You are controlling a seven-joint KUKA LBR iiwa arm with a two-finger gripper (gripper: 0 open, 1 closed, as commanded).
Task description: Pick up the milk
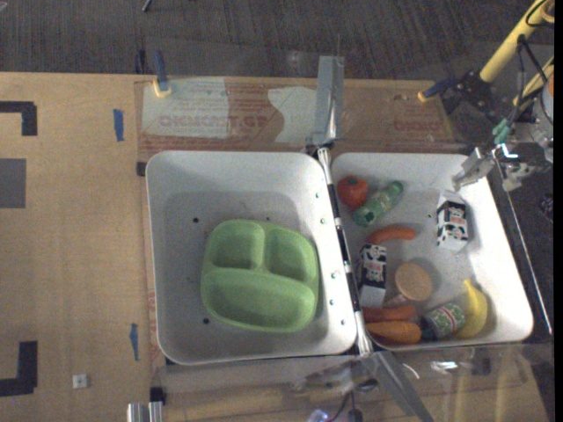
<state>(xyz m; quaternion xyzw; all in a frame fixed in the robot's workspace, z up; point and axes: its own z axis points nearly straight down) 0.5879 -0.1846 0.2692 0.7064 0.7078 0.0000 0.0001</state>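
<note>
Two cow-patterned milk cartons lie in the right bin (pixel 519 275). One milk carton (pixel 452 221) stands near the bin's right wall, the other milk carton (pixel 373 266) lies by the left wall next to the divider. My gripper (pixel 486 163) hovers over the bin's upper right corner, just above and right of the nearer carton and apart from it. Nothing is seen held in it.
The right bin also holds a tomato (pixel 352 190), a green bottle (pixel 379 203), a sausage (pixel 391 234), a tan round lid (pixel 413 282), carrots (pixel 393 323), a can (pixel 445 319) and a banana (pixel 476 308). A green divided plate (pixel 260 275) lies in the left bin (pixel 176 192).
</note>
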